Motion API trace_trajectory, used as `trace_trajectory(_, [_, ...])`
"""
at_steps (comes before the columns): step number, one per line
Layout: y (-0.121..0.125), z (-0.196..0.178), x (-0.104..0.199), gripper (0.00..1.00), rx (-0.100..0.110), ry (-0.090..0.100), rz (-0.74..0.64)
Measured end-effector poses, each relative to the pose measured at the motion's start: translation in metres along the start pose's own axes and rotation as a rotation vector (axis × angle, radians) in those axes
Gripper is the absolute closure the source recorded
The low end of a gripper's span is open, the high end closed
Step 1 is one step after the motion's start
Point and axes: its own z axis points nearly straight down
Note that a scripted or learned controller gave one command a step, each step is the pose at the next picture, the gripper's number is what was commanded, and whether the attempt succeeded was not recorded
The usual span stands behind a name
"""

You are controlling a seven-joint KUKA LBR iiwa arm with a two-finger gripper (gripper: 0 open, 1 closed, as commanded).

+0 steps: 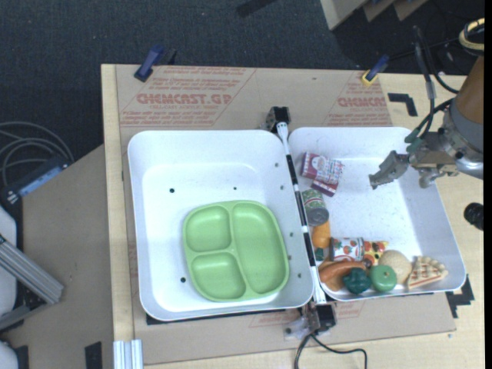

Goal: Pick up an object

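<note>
Tool [403, 172] above right bin [430, 214], red carton [323, 172] well leftward.

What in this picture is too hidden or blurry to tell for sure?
- Claw: small and dark over the right bin; open or shut is unclear.
- Arm: cut off by the right edge.
- Carton: label too small to read.
- Toy food pile: pieces overlap, hiding lower ones.

Glossy white plastic bins [154, 229] hold a matt green, seemingly plastic tray [234, 250] on printed cardboard [184, 98].
</note>
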Motion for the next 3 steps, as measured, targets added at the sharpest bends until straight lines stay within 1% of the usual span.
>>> trace_trajectory(1, [0.037,0.098,0.031,0.00,0.003,0.001,-0.001])
trace_trajectory(2, [-0.001,0.178,-0.075,0.00,0.004,-0.001,0.003])
trace_trajectory(3, [0.104,0.102,-0.073,0.00,-0.003,-0.001,-0.002])
